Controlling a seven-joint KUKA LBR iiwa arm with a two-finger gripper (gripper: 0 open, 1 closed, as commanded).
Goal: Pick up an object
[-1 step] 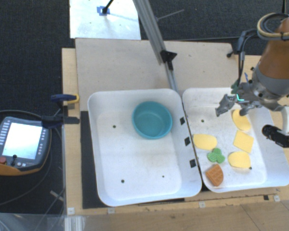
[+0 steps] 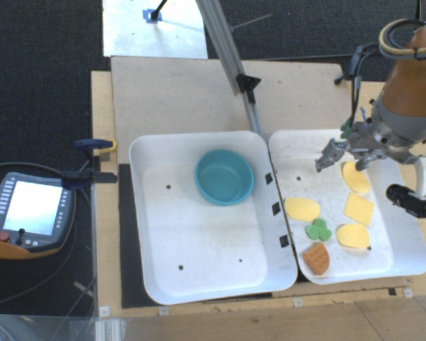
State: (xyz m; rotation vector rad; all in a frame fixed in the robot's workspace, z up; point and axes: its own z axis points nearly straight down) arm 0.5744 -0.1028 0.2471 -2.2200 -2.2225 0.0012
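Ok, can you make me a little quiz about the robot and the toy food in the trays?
1. True or false: the blue bowl sits in the right bin.
2. Which is nearest the gripper? A) waffle B) green piece C) top yellow piece
3. How many yellow pieces lie in the right bin?

Key: 1 false, it sits in the left bin. 2 C. 3 four.

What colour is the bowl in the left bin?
The bowl is teal blue, seen clearly in the camera view.
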